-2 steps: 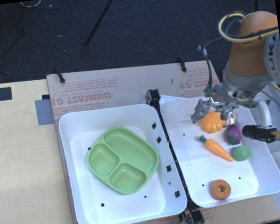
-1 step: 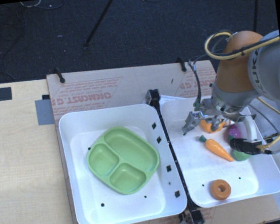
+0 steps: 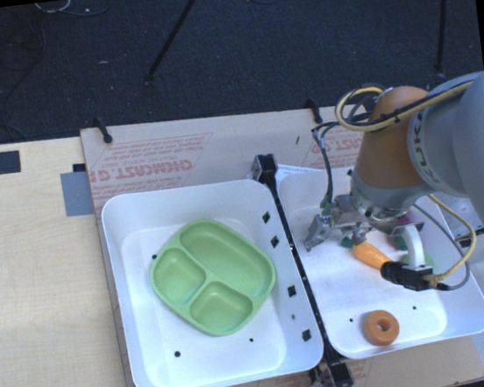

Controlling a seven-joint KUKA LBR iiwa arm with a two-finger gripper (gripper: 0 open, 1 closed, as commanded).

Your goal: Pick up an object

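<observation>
Where the grey arm leans in over the right bin, you lose most of that bin's far half behind the wrist. The small green and pink pieces tucked under it are too covered for you to name. The arm itself is cut off at the view's right side. You cannot tell how far the gripper stands open, because its metal tip reads only as a small grey tangle seen from above. It sits right of the green divided plate, just across the black rail that parts the two bins, about level with the plate's middle. You can make out no object held in it, and whether it touches the bin floor cannot be judged. An orange carrot-shaped piece lies farther right of the plate than the gripper does, near its tip but apart from it, with one end running under the wrist. An orange ring sits alone on the white floor, right of the plate and lower in the view than the plate's near edge. The plate lies flat in the left bin, its three compartments facing up, turned askew to the bin walls.
</observation>
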